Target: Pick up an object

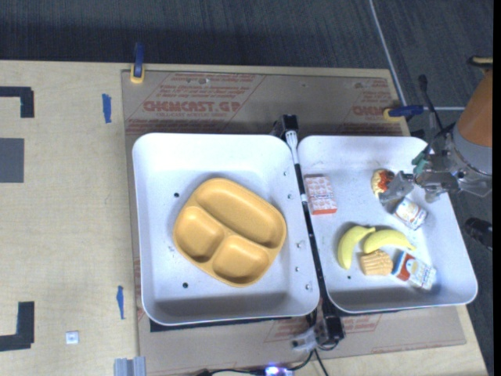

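Observation:
My gripper hangs low over the upper right part of the right bin, with the arm coming in from the right edge. A small red and yellow item lies just left of it, touching or nearly touching. A small white bottle lies just below it. Nothing can be seen held. Farther toward the front are two bananas, a tan waffle-like piece and a small red, white and blue carton. A pink and white box lies near the bin's left wall.
The left bin holds a yellow divided tray. Both bins rest on a cardboard sheet on the wooden bench. A cable runs across the dark floor behind.

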Available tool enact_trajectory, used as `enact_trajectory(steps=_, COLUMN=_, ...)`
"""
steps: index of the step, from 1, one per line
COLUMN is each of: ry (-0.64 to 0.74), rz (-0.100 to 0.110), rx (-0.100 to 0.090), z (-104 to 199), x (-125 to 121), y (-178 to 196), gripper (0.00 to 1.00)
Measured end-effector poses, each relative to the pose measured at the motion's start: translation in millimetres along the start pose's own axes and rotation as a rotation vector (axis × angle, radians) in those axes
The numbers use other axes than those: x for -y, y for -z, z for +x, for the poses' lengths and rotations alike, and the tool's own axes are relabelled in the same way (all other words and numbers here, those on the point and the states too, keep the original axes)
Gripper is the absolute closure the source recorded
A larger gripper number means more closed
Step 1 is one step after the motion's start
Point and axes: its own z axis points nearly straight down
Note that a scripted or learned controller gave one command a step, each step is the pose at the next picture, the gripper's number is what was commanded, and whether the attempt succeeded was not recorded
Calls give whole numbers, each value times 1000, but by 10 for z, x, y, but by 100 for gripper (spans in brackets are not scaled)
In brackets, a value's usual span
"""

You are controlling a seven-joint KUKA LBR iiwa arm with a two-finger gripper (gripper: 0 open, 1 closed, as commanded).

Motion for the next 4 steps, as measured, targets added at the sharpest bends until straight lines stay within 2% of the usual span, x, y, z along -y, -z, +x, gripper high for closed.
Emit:
enact_trajectory(steps=1, ry=-1, rz=-1, rx=0, z=-84, x=409, y=-1136, gripper=0)
enact_trajectory(steps=2, ry=-2, rz=-6, rx=3, z=-92, x=395, y=-1027, gripper=100)
enact_trajectory(steps=3, ry=-3, rz=-5, rx=2, z=-92, x=396, y=-1028, gripper=0)
enact_trajectory(steps=4, ry=1, rz=-2, rx=-2, z=646, x=693, y=-1133, gripper=0)
